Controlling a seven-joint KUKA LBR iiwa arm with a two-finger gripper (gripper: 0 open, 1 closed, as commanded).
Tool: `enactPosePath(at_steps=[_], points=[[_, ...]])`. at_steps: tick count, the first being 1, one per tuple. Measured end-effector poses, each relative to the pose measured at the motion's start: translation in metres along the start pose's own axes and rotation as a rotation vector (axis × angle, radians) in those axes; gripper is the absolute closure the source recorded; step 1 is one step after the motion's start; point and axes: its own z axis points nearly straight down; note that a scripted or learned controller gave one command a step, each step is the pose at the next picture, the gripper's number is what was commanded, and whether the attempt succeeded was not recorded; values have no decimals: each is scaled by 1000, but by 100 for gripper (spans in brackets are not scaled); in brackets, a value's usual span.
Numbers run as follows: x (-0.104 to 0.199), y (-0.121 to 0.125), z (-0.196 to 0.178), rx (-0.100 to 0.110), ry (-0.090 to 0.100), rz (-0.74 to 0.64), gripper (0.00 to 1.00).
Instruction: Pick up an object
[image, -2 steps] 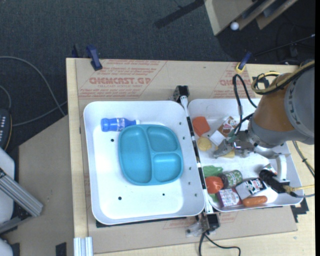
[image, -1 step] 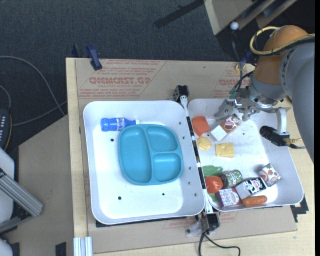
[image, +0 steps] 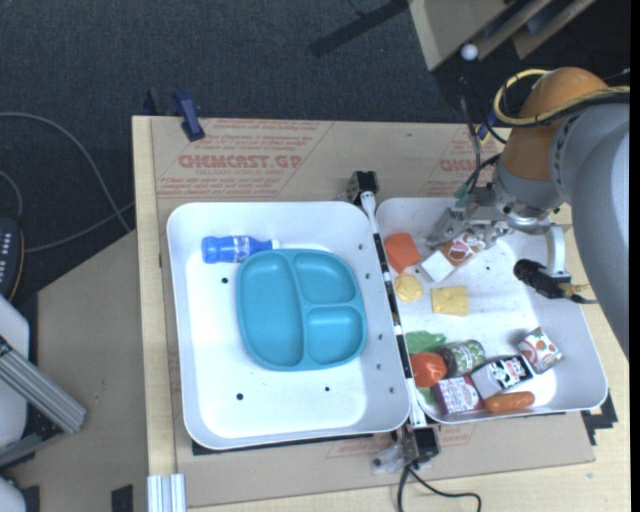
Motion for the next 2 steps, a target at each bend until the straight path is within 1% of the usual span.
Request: enactPosePath(at_steps=[1, 2], points=[[0, 1, -12, -5, -3, -2, 100], [0, 1, -11, -4, -3, -1, 0]])
